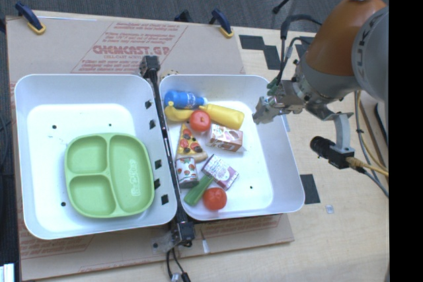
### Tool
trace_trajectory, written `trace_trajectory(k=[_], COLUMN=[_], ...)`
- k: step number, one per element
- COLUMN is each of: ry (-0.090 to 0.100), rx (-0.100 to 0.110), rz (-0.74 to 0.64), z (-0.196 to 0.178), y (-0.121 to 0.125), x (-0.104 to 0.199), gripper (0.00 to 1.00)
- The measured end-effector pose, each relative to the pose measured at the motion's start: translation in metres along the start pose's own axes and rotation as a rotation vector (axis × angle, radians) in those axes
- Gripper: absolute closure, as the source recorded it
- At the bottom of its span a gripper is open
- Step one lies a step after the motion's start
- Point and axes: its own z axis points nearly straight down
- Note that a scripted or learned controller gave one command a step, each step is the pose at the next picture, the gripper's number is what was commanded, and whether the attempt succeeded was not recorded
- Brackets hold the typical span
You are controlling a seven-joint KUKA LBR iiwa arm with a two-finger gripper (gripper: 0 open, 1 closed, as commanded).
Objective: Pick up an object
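Bench bins are sitting side by side; your gripper [264, 109] is hovering over the right bin's [281, 148] rim, its spread unreadable, toys [208, 142] lying untouched.

Right bin [281, 165]: clear floor along right wall; toy food pile [205, 148] crowds left wall, items touching.

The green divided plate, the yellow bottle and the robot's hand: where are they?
Green divided plate [110, 175], camera view, its middle ridge.
Yellow bottle [225, 115], camera view, mid-body.
Hand [264, 109], camera view, its tip.
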Motion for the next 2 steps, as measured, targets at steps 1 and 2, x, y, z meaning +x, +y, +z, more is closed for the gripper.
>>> trace_trajectory(k=[1,2], ry=[0.001,0.000], rx=[0.003,0.004], rz=[-0.001,0.000], z=[0.068,0.090], y=[0.066,0.049], x=[0.033,0.026], gripper=[1.00,1.00])
